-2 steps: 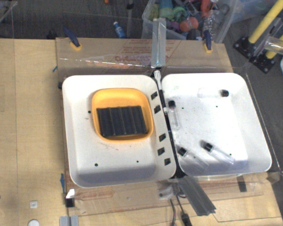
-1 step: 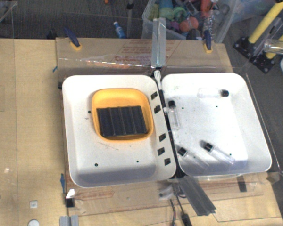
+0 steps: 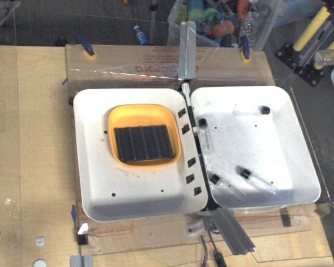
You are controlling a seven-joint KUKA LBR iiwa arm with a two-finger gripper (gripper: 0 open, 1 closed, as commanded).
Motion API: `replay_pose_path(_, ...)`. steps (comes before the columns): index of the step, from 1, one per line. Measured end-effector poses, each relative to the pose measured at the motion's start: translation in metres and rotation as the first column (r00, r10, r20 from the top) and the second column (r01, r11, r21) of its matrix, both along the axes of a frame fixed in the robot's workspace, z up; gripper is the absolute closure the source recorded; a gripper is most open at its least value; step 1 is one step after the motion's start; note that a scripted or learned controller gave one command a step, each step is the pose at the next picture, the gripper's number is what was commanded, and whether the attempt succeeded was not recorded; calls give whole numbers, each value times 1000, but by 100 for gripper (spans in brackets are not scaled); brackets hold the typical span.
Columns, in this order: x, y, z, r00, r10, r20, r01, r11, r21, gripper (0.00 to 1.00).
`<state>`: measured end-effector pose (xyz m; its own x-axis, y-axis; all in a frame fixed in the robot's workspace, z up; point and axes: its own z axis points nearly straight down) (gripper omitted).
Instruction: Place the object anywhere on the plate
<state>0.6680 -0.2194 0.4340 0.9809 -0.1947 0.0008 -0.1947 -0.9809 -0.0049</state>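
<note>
Finding: a dark ribbed slab (image 3: pixel 143 143) lies flat on the orange plate (image 3: pixel 142 111), within its rim and nearly filling its floor. Its long axis runs left to right across the view and its ribs run front to back. If this slab is the object meant, you may judge the placing as already done. The plate sits in the left bin (image 3: pixel 94 188), towards the back and close to the divider (image 3: pixel 192 149) between the bins. Across that divider, the right bin (image 3: pixel 278 127) holds several clear tubes with black ends. One tube (image 3: pixel 257 179) lies near the front, slanting from upper left to lower right. A second tube (image 3: pixel 204 135) lies just beside the divider and parallel to it, and a third (image 3: pixel 249 110) lies near the back wall. If one of these is the object instead, the deciding relation is plain. The plate lies to the left of every tube, over the divider, on the side farther from where your arm enters. Any carry must therefore run right to left and clear that raised edge. As to the gripper, you cannot tell from this view whether it is spread or closed, nor whether it holds anything; record it as unverified.
</note>
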Motion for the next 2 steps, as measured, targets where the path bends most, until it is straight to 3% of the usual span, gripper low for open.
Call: replay_pose_path(2, 0, 0, 0, 1000, 1, 1, -1, 1000, -1, 100)
